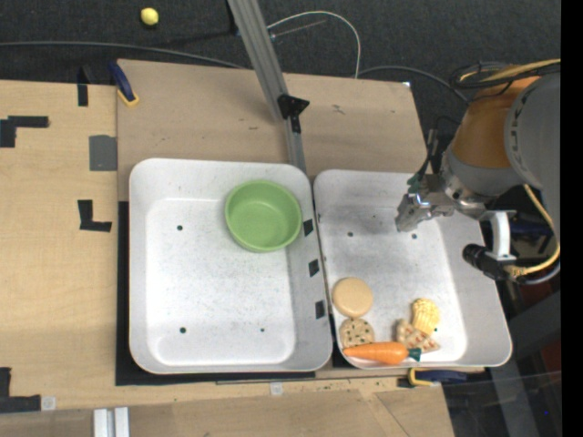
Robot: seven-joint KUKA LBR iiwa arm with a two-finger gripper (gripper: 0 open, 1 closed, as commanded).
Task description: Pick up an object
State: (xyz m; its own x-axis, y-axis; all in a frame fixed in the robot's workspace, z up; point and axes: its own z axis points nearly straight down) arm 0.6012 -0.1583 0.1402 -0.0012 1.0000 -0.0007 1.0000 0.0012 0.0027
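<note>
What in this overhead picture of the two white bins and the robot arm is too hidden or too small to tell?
- Gripper, camera view: small and blurred over the right bin; open or shut is unreadable.
- Arm: cut off by the right edge.
- Pale toys beside the carrot: the yellow one and the small pieces below it are too small to name.
- Small yellow object on the dark floor: too small to identify.

A grey robot arm with an orange band above its wrist reaches in from the right side of the scene. Its two-finger gripper [412, 215] points downward and to the left, hanging at the far-right part of the view. Nothing sits between its fingers.
</note>
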